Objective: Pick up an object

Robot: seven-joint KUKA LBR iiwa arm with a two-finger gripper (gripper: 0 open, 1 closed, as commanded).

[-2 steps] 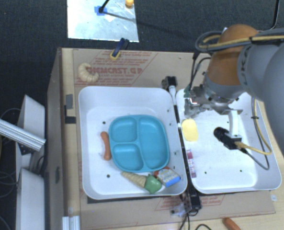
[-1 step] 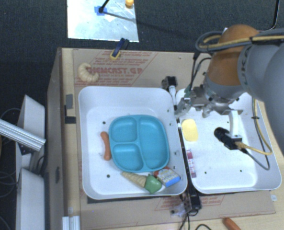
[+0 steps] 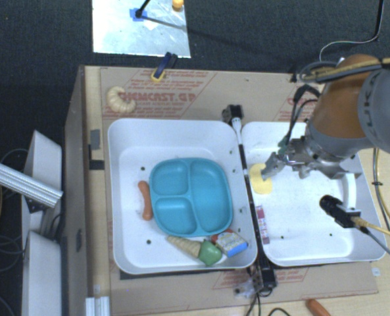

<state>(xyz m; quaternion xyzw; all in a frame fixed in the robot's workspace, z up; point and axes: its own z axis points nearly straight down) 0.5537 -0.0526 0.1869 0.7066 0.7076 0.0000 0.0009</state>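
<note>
A pale yellow, flat, roundish object lies in the right bin against its left wall. My gripper hangs just above and to the right of it, its tip at the object's upper edge. The arm's grey body and orange band cover the bin's back right part. Nothing shows as held.
The left bin holds a blue divided plate, an orange sausage-shaped piece, a tan cone, a green piece and a small blue-and-white box. A pink-and-white tube lies by the wall between the bins.
</note>
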